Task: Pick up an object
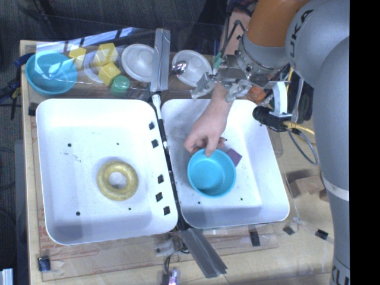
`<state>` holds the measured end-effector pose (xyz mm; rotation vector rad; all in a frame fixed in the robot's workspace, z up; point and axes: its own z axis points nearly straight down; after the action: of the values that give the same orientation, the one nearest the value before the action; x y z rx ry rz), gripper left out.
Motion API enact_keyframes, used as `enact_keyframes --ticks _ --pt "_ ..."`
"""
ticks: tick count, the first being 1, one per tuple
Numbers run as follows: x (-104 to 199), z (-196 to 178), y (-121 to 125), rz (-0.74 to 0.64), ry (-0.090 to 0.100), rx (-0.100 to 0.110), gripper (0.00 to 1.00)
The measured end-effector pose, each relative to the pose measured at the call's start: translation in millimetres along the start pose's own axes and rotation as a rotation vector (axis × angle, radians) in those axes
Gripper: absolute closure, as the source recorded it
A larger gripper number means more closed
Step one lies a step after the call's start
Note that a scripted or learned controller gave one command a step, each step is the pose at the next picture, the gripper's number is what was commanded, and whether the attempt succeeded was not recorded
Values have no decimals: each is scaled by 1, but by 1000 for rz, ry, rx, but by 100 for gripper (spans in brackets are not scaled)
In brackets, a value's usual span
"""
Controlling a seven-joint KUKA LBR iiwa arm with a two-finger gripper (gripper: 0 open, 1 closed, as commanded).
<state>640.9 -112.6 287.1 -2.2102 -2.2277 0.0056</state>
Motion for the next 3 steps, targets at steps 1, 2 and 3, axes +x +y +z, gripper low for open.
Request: enact_keyframes --ticks 1,2,3 --pt "-15 194 -40 -54 0 0 0" --pt "-88 161 -44 -261 -1 -5 0" --pt "-96 195 -67 -278 0 -4 0"
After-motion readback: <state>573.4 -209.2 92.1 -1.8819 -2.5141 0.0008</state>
